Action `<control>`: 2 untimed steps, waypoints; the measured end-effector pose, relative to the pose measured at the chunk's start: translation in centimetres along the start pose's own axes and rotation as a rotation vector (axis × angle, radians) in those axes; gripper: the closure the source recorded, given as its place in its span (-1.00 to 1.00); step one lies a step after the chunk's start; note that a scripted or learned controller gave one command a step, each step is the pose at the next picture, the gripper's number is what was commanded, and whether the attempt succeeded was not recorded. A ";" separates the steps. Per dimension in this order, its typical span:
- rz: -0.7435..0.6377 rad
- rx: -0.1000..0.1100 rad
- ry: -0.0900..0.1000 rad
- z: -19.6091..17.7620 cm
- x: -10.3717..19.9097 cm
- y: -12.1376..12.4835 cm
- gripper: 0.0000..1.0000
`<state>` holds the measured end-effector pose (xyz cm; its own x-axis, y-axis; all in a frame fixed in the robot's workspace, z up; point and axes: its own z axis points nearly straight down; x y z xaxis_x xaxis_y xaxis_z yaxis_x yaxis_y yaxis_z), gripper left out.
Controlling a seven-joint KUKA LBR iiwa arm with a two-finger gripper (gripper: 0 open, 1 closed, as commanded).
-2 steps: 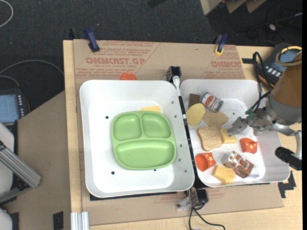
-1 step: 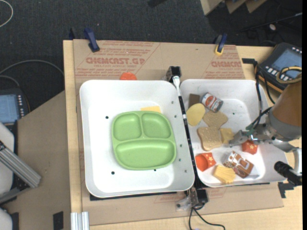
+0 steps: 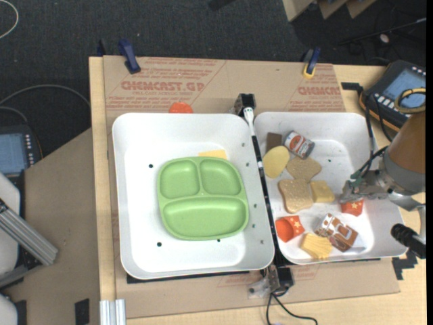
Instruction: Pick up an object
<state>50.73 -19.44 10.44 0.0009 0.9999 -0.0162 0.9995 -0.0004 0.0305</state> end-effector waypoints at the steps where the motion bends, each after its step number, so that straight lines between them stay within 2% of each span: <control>1: 0.000 0.005 0.001 0.3 0.0 -0.2 -1.00; 2: -0.004 0.031 0.025 1.9 -2.5 -2.8 -1.00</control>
<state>48.01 -21.98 8.47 -0.0037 1.0000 0.0089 1.0000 0.0037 -0.0004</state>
